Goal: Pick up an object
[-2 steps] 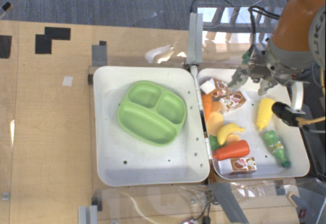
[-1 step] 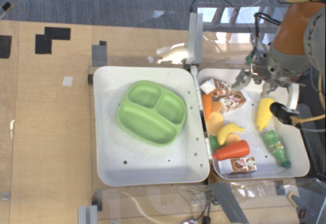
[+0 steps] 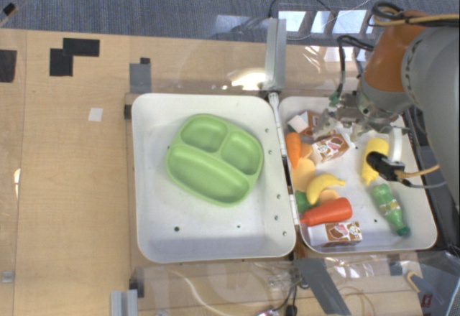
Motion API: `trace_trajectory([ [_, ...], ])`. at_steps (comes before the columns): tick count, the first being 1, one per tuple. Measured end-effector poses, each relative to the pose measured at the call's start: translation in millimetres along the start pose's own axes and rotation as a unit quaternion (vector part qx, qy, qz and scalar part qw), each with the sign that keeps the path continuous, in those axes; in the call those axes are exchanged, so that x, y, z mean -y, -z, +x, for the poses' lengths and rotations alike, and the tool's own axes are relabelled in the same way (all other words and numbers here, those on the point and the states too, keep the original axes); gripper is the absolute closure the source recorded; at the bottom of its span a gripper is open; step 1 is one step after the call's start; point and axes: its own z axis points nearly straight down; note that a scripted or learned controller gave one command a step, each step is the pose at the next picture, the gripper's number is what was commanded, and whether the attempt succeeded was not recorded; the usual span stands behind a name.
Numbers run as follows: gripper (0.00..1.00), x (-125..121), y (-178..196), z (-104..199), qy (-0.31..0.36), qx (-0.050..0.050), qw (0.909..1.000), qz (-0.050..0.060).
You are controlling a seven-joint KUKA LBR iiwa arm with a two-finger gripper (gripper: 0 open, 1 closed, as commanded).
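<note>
The right bin (image 3: 425,230) holds several toy foods. Among them are an orange carrot (image 3: 292,149), a yellow banana (image 3: 323,184), a red-orange tube (image 3: 327,212), a green bottle (image 3: 389,207), a yellow piece (image 3: 373,161), a small printed packet (image 3: 331,148) and a brown-and-white carton (image 3: 341,233). My gripper (image 3: 333,120) hangs low over the bin's far part, just above the printed packet and beside a small white packet (image 3: 298,121). The arm's wrist covers the gripper from above, and I see nothing lifted.
The left bin (image 3: 154,228) holds a green divided plate (image 3: 214,158). A metal post (image 3: 275,56) stands at the far edge between the bins. Cables (image 3: 402,174) trail over the right bin's right side. Bare wooden bench lies to the left.
</note>
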Motion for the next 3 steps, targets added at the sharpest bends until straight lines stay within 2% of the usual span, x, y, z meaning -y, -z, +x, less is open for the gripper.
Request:
trace_trajectory([
  [1, 0.0, 34, -36, -8, -0.016, 0.0, 0.9999, -0.006],
  [2, 1.0, 32, -26, -5, -0.013, -0.001, 0.9999, -0.008],
  [3, 1.0, -10, 133, 42, 0.011, 0.0, 0.9999, -0.002],
])
